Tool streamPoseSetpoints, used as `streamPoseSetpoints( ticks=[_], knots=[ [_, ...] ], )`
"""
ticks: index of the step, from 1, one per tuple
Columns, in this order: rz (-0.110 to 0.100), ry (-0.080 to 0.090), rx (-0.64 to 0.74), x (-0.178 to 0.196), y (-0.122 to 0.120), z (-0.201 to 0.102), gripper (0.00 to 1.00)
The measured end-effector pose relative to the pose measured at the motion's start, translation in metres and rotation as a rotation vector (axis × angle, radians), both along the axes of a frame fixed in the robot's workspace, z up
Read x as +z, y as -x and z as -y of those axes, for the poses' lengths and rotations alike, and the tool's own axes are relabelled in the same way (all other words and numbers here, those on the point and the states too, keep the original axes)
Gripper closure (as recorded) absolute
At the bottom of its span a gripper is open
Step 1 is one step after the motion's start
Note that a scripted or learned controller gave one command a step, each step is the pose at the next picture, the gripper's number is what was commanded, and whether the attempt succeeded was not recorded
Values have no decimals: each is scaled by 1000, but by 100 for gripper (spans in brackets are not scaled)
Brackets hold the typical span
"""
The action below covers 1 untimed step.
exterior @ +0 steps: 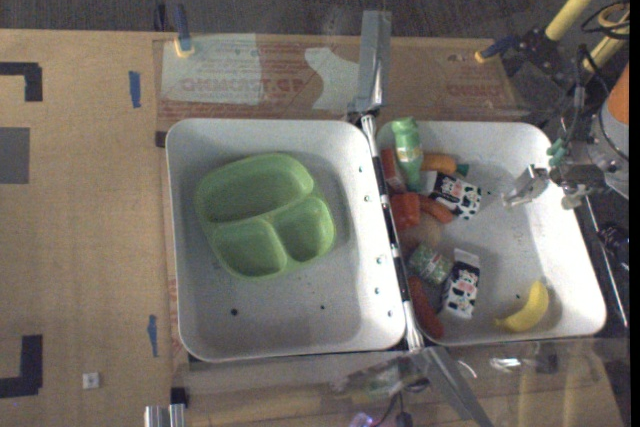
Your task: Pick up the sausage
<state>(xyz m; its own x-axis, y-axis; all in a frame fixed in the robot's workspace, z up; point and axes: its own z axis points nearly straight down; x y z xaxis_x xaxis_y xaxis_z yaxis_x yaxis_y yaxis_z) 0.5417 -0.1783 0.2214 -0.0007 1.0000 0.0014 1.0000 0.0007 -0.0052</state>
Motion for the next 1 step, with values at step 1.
streamPoseSetpoints(
  ticks=[1],
  knots=[
    [1, 1, -61, -102, -62, -67, 0]
  ],
)
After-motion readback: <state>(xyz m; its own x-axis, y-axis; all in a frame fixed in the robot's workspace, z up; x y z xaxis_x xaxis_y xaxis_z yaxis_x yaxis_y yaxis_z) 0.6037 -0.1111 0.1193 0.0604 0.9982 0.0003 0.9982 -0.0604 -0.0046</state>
